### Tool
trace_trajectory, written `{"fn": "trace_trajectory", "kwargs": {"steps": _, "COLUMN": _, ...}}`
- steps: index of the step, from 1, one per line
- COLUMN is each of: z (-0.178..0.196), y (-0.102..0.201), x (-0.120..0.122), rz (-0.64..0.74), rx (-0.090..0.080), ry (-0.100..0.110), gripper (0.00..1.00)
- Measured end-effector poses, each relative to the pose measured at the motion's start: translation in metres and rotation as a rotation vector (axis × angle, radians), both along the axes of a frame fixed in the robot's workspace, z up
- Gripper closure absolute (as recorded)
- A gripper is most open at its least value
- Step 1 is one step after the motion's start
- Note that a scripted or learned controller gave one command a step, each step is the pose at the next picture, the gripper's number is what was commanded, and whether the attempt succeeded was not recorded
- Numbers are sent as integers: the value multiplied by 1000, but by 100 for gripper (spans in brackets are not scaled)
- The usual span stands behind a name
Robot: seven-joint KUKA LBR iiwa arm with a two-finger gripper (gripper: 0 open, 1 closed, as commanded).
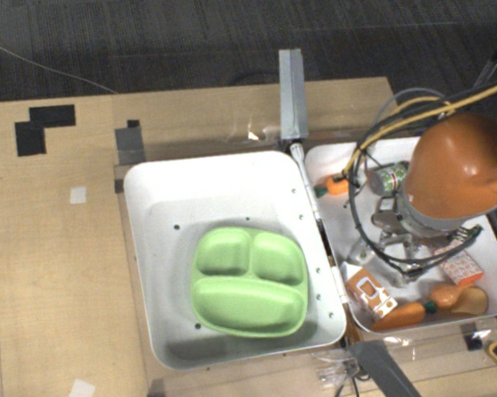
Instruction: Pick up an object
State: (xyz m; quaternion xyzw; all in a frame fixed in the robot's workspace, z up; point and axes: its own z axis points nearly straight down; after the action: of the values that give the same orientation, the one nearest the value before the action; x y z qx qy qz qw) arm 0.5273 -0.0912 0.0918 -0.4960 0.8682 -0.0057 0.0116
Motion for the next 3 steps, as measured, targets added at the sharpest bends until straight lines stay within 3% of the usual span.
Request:
{"fn": "trace_trajectory", "kwargs": {"steps": 1, "z": 0, "y": -1, "x": -19, "rz": -108, "rx": 2, "ry": -5, "gripper": 0}}
{"fn": "trace_trajectory", "kwargs": {"steps": 2, "z": 1, "y": 0, "x": -31, "rz": 278, "rx": -8, "ry": -5, "gripper": 0}}
{"fn": "trace_trajectory", "kwargs": {"steps": 3, "z": 1, "y": 0, "x": -31, "rz": 320, "rx": -10, "ry": -6, "gripper": 0}}
